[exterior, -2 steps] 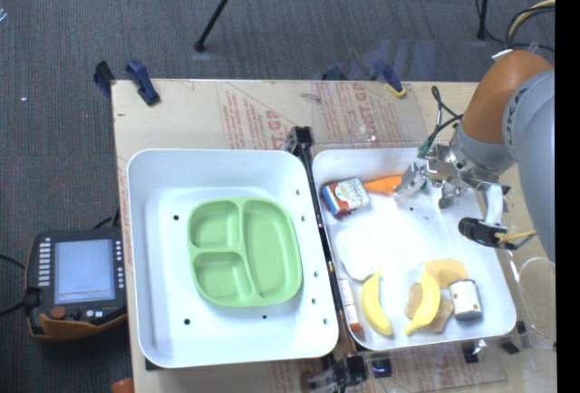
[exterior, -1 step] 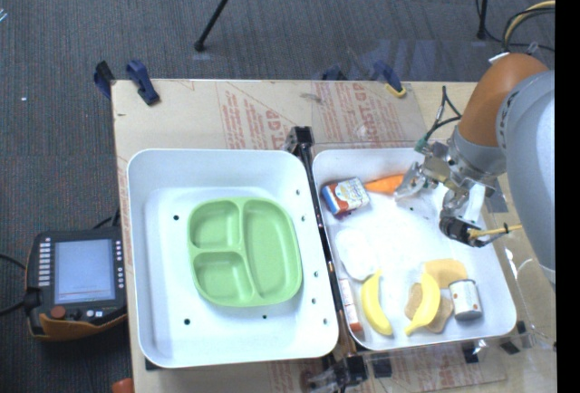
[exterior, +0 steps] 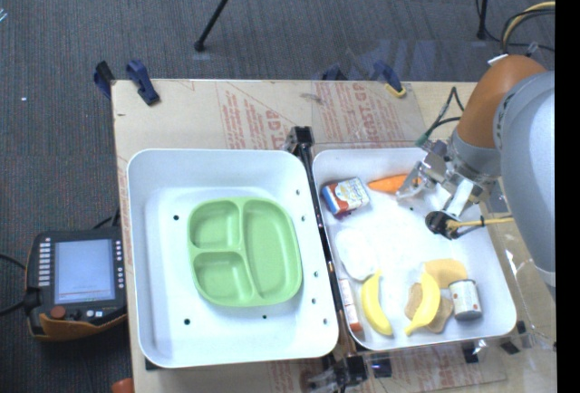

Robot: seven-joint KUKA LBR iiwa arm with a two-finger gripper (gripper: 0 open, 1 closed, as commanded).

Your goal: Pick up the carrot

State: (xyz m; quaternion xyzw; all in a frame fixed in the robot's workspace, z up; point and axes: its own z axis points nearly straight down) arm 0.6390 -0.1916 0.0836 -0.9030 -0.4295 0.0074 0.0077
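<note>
Starting at your left, the green divided plate (exterior: 245, 251) sits in the left bin (exterior: 149, 201). In the right bin (exterior: 503, 292), the carrot (exterior: 390, 184) lies by the far wall, just right of the small carton (exterior: 345, 196). The gripper (exterior: 419, 186) sits right against the carrot's right end; you cannot tell how wide it stands or whether it grips.
</note>
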